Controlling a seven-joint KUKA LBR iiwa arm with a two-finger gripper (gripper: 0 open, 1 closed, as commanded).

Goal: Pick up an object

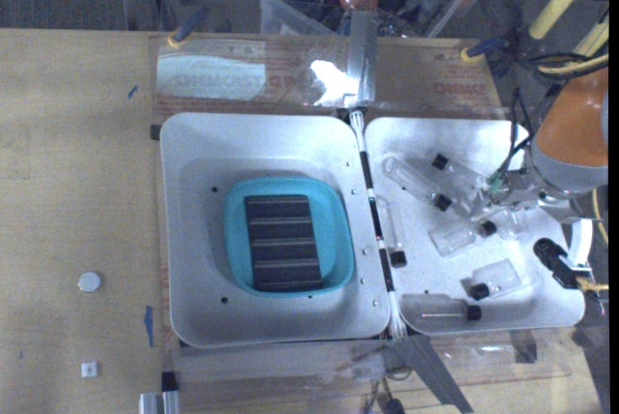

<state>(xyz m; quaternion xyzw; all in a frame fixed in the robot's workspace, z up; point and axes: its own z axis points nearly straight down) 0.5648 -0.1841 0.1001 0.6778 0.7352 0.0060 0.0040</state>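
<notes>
**Arm over right bin; clear bottles scattered below**

The left shallow white plastic bin point(184, 209) holds one item: a turquoise rounded-rectangle tray with a dark ribbed insert point(285, 235), lying flat at centre with bare floor on all sides.

The right shallow white plastic bin point(406, 291) carries several small clear plastic bottles with black caps point(426, 182), lying on their sides at mixed angles. They are transparent and glossy, so their outlines blur against the white floor. One lies near the near rim point(440, 310), another just above it point(495, 279). A narrow clear tube point(384, 226) lies along the divider between the bins.

The grey arm with the orange band point(575, 127) enters from the right and is cut off at the frame edge. Its gripper point(495, 199) sits low over the cluster of bottles at the right bin's centre-right. Whether the jaws are open or closed cannot be told; glare and clear plastic obscure them.

The tan wooden tabletop point(68, 161) lies open to the left.
</notes>
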